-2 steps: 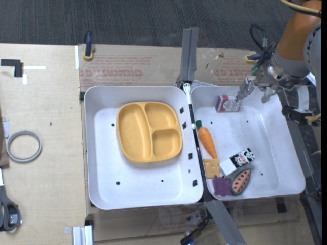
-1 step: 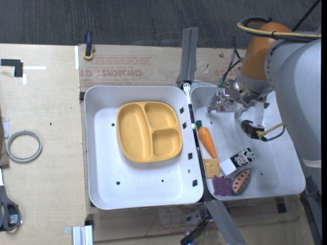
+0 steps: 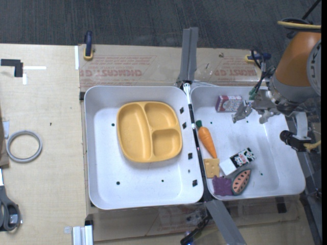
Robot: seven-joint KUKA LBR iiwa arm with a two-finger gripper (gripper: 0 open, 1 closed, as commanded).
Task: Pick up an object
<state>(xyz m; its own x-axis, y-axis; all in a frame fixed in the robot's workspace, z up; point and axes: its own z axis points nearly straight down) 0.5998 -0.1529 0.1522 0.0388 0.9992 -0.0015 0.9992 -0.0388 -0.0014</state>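
My gripper (image 3: 254, 114) hangs over the back of the right bin (image 3: 276, 180), with nothing between its spread fingers. Just to its left lies a small milk carton (image 3: 228, 103) near the bin's back wall. An orange carrot (image 3: 206, 141) lies along the bin's left side. Below it sit a yellow cheese slice (image 3: 211, 167), a purple piece (image 3: 222, 186), a watermelon slice (image 3: 241, 181) and a black-and-white cow-patterned box (image 3: 242, 157). All of these lie apart from the gripper.
The left bin (image 3: 102, 188) holds a yellow divided plate (image 3: 149, 131). A grey divider (image 3: 189, 55) runs up between the bins. A roll of tape (image 3: 22, 146) and scissors (image 3: 9, 216) lie on the wooden bench at the left.
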